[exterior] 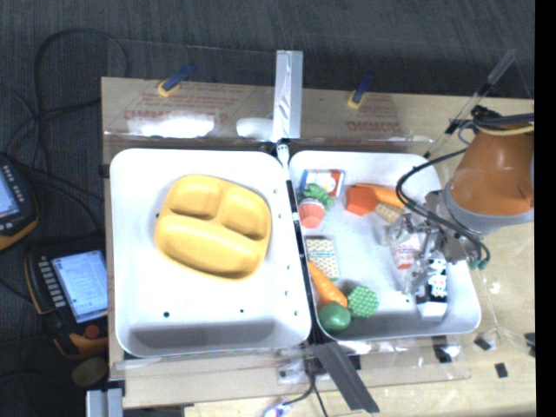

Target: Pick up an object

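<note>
Seen from the camera view: two white bins side by side on the desk (130,111), left bin (126,233) carrying a yellow sectioned tray (213,224) lying toward its 12 o'clock half. Right bin (465,315) crowded with small items: a red-and-white packet with a green bit (318,188) at 11 o'clock, an orange wedge-shaped piece (369,197) near 12 o'clock, a small patterned card (321,252) at 9 o'clock, an orange carrot-like piece (326,287) just below it, a green textured ball (363,301) and a darker green round item (334,318) at 7 o'clock, touching or nearly touching the carrot. Reaching in from 3 o'clock, grey arm with orange band (491,174), wrapped in black cables. Hand (415,248) down inside the right bin near its centre, toward 4 o'clock, over a jumble of small pale and dark items (432,285). Open or clenched: cannot tell, tips lost in clutter. Nothing visibly gripped.
</note>
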`<state>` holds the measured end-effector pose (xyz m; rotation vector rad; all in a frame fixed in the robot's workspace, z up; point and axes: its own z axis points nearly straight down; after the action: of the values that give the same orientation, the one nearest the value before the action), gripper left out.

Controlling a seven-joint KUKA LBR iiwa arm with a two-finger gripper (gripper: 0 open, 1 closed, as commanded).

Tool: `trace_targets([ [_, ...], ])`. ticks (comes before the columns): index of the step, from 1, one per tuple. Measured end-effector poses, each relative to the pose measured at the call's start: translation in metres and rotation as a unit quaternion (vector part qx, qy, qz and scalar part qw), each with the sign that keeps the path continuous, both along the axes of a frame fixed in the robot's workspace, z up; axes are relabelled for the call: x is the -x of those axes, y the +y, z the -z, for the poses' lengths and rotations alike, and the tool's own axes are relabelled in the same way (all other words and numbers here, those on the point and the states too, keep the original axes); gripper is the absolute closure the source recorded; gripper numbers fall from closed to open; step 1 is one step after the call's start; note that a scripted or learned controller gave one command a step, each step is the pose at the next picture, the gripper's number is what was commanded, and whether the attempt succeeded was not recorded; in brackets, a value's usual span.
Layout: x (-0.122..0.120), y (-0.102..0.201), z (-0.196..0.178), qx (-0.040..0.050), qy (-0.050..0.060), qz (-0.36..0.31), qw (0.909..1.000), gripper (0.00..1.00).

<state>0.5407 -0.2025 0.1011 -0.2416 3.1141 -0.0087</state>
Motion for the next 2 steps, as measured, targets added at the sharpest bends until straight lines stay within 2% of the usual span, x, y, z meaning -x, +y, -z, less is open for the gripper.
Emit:
trace_targets([
  [1,-0.006,0.009,0.011,-0.0019,0.004,0.066,0.9978,0.0],
  [2,-0.11,-0.008,0.01,-0.0027,0.015,0.051,0.9986,0.0],
])
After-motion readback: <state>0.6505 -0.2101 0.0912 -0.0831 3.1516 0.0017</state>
